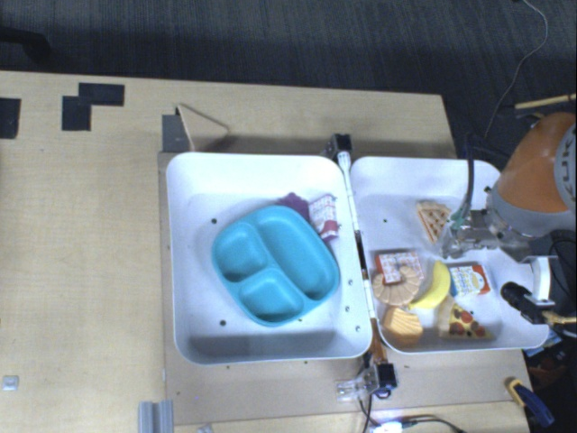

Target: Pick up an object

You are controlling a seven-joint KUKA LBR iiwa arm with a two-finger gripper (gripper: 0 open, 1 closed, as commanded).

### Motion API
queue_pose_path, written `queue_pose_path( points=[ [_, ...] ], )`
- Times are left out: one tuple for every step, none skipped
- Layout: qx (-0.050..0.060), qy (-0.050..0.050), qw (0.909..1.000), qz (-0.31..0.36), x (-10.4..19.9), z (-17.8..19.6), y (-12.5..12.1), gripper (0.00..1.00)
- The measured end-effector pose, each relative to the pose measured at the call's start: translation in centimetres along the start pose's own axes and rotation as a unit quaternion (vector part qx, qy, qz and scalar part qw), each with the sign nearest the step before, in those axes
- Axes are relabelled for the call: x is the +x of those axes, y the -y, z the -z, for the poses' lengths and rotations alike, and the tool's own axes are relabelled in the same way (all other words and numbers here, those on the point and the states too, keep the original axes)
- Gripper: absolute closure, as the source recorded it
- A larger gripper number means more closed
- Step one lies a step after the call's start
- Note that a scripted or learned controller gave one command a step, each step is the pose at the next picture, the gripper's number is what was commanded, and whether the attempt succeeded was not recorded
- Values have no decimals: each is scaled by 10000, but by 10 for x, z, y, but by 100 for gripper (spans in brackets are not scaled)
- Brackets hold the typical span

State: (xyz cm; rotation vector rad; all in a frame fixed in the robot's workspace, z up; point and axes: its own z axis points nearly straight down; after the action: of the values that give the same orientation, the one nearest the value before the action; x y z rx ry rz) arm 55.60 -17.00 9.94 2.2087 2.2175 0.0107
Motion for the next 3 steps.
queue_pose_path(
  points=[
    [3,-1,10000,1,0,0,0,0],
    [-17,2,10000,10,0,11,-2,100],
    [-16,1,10000,11,0,11,-1,0]
  ],
)
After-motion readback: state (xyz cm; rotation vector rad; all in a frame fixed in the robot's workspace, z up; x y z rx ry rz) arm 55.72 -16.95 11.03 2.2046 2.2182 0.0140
